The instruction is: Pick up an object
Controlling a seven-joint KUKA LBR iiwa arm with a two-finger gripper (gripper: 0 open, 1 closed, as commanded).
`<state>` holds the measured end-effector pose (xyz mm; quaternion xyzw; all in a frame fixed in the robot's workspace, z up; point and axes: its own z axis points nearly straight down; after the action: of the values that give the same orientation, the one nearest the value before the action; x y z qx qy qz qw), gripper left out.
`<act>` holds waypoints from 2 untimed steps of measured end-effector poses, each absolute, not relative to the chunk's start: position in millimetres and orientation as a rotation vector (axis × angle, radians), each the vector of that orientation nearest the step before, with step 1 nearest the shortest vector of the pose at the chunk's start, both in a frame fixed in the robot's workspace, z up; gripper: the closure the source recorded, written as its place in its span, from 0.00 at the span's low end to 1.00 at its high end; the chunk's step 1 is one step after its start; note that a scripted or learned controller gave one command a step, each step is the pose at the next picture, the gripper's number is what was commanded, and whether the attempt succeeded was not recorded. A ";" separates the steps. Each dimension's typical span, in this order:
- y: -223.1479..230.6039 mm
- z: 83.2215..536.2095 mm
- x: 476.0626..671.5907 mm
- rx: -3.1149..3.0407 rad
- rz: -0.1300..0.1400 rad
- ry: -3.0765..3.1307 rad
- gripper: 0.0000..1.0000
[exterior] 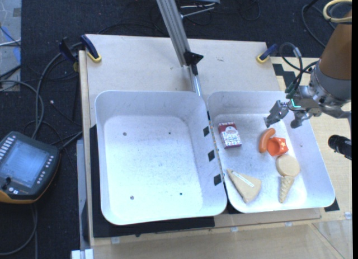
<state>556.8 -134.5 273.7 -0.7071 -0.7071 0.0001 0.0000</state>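
Over right bin, tool open, w/ nothing held.

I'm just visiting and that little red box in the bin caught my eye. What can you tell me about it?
The red box is a small carton, apparently cardboard, red with a pale printed panel on its face; the print is too small to read. It lies flat, slightly askew, on the floor of the right bin, in its upper-left part near the wall shared with the other bin. Nothing touches it. The gripper hangs off to its right, apart from it.
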 end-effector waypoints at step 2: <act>-131.3 213.1 561.6 -2.218 0.005 -2.219 0.00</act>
<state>561.6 -131.3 213.1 -0.7069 -0.7073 0.0016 0.0021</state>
